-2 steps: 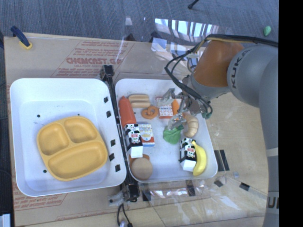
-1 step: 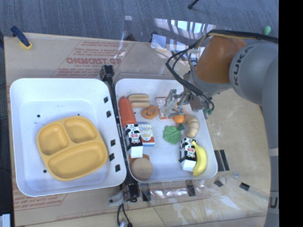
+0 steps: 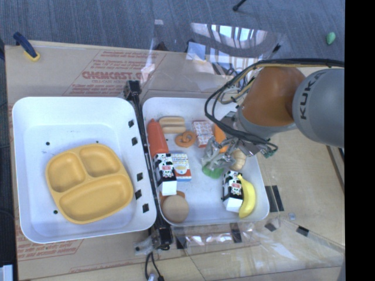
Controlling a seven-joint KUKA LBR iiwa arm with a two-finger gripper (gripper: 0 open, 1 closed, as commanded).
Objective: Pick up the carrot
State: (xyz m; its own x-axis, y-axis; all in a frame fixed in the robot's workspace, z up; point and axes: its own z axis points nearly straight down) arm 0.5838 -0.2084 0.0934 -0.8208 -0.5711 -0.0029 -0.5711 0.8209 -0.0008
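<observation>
The carrot shows as an orange piece (image 3: 218, 133) in the right bin (image 3: 258, 212), with a green end (image 3: 212, 169) below it. Its middle is hidden under my gripper (image 3: 222, 152). The gripper hangs low over the carrot, below the orange wrist band (image 3: 270, 97) of the arm that reaches in from the right. Whether anything sits between its tips is hidden by the gripper body and the cables.
The right bin also holds a long red sausage (image 3: 156, 137), a bun (image 3: 171, 123), a pretzel (image 3: 186, 138), a red carton (image 3: 203, 132), two cow-print cartons (image 3: 166, 172) (image 3: 232, 192), a banana (image 3: 249, 199) and a brown ball (image 3: 174, 208). A yellow divided plate (image 3: 88, 183) lies in the left bin (image 3: 26, 116).
</observation>
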